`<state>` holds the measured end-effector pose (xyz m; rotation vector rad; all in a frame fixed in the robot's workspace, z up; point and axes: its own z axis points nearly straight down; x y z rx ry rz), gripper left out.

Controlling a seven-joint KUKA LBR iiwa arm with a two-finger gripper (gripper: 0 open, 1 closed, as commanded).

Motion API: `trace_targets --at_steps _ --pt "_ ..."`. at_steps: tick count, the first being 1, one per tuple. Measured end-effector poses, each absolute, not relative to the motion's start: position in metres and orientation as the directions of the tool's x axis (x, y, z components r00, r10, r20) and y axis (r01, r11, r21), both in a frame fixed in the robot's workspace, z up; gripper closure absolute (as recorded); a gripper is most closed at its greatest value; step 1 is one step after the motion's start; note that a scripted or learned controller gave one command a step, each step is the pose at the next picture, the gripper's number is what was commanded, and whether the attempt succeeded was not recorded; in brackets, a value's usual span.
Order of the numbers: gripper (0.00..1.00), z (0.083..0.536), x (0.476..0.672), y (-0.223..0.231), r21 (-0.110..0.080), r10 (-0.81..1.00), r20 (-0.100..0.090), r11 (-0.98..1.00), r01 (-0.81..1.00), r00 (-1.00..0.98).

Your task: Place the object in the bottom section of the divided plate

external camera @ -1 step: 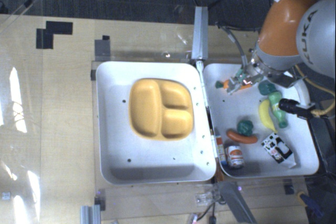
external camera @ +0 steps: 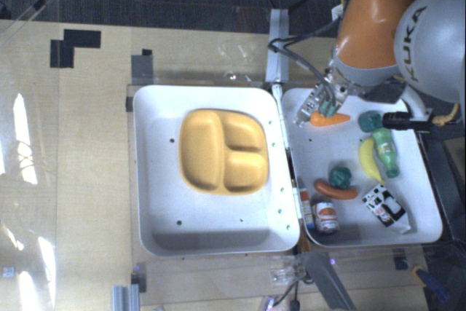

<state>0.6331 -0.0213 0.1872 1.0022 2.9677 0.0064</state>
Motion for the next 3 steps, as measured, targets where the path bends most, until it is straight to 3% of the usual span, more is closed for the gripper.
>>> trace_targets --at_steps 1,2,3 --pt "0.00 0.187 0.633 -0.022 0.007 0.607 -0.007 0.795 0.607 -0.795" --pt "0.00 0.218 0.521 -0.034 0.006 0.663 -0.005 0.748 0.663 -0.748" --pt "0.00 0.347 0.515 -0.136 0.006 0.799 -0.007 0.602 0.799 -0.602"
